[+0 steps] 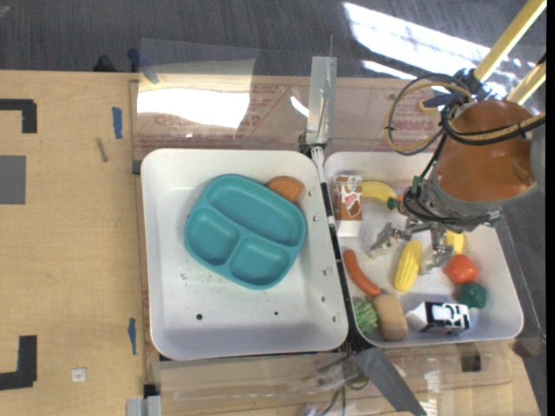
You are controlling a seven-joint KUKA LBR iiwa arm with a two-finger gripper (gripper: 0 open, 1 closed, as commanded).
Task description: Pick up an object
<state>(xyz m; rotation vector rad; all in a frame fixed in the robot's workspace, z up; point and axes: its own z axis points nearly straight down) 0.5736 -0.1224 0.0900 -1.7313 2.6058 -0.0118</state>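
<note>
My gripper (pixel 411 243) hangs low over the right bin (pixel 507 263), below the orange wrist band. Its two metal fingers (pixel 381 240) are spread, so it is open. A yellow corn cob (pixel 408 266) lies tilted in the bin, its upper end just beneath the gap between the fingers. Nothing is held. A red tomato (pixel 461 269) and a small yellow piece (pixel 457 242) sit just right of the right finger. A red sausage (pixel 360 273) lies to the left of the corn.
The right bin also holds a banana (pixel 378 191), a small carton (pixel 349 198), a green broccoli (pixel 473 295), a black-and-white toy (pixel 447 315), a tan potato (pixel 392 315) and a green leafy piece (pixel 368 315). The left bin (pixel 173 319) bears a teal divided plate (pixel 247 230) and an orange bun (pixel 287 186).
</note>
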